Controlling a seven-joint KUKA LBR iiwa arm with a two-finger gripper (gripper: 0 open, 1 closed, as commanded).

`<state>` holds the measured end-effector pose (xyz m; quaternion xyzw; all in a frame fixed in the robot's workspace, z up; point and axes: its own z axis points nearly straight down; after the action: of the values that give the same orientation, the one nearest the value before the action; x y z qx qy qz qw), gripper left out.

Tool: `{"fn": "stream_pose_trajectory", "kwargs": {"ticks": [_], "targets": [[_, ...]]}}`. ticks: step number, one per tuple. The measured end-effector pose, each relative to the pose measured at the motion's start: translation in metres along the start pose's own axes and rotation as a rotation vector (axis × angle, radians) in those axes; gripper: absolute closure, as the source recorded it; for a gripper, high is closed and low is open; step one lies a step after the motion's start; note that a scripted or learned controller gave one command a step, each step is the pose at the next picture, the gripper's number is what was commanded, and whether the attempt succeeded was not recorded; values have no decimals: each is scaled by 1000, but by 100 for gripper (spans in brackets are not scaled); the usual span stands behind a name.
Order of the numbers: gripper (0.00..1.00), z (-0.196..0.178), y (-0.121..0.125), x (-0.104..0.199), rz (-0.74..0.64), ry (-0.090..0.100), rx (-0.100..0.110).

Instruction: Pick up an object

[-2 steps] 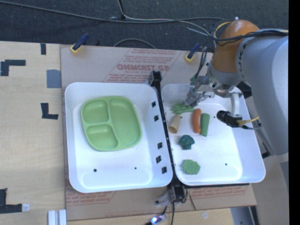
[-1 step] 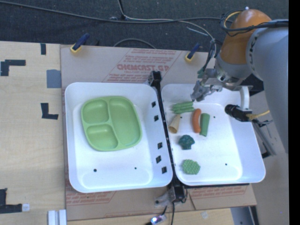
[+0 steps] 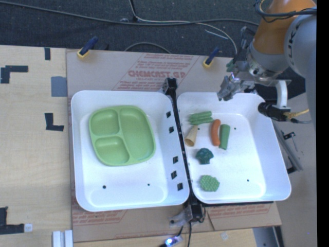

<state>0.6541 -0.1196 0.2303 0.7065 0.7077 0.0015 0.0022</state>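
From my feed, nearest the cam: a round knobbly green toy veg piece sits low in the right shallow white plastic bin, w/ a dark green toy broccoli floret just above it. Left of those, across the black clipped seam, the left white bin carries a light green three-compartment plastic plate, lying flat, roughly centre-left of that bin. Back in the right bin, mid-height: a small tan cone-shaped piece near the seam, then an orange toy carrot standing lengthwise, w/ a green stick-shaped toy veg touching or just beside it on the right. Above them a ribbed green toy bean pod lies crosswise. Further back, the grey two-finger gripper hangs at the right bin's far rim, well apart from all the toy pieces, nothing between its fingers as far as I see; open or closed — can't tell from this angle. Behind it the grey arm w/ its orange band comes in from the right. Both bins rest on a brown cardboard sheet held by two blue-yellow clamps at its far edge.
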Motion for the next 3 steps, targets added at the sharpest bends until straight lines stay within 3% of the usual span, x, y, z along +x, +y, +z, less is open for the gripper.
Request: {"fn": "stream_pose_trajectory", "kwargs": {"ticks": [1, 3], "targets": [[100, -35, 1, 0, 0, 0, 2], [100, -30, -49, 99, -4, 2, 9]]}}
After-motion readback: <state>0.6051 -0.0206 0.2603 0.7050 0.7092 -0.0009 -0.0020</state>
